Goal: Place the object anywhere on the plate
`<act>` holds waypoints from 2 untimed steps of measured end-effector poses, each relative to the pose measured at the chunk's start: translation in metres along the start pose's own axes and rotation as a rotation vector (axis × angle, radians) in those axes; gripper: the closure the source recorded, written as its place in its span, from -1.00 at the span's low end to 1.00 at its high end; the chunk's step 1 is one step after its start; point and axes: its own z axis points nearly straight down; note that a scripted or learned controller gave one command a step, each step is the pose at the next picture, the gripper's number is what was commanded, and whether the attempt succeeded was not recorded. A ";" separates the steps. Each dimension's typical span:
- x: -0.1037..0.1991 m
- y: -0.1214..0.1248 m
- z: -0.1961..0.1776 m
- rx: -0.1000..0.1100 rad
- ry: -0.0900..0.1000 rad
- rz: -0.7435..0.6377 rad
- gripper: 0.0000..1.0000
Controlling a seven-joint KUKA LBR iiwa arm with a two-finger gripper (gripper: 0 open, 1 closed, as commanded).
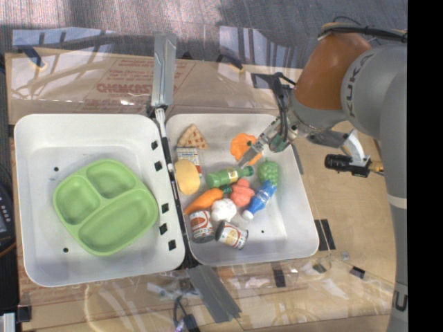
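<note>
Gripper point(255, 151) sits low over the right bin point(294, 220), tips at the orange toy point(242, 145) prob. to pick it, can't tell if clenched; green divided plate point(104, 206) waits in left bin point(34, 178), well apart.

Grey KUKA iiwa arm point(377, 81) w/ smooth rounded casings, glossy orange band point(329, 64) above the wrist, dark lettering on the grey shell beside it. Thin black cable point(360, 30) loops over the band. Small black-and-white fitting point(349, 159) juts below; slim metallic two-finger gripper point(257, 147) at the tip.
</note>
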 end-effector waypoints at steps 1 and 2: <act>0.053 0.032 -0.022 0.002 0.003 0.464 1.00; 0.111 0.116 -0.056 -0.001 0.000 0.321 1.00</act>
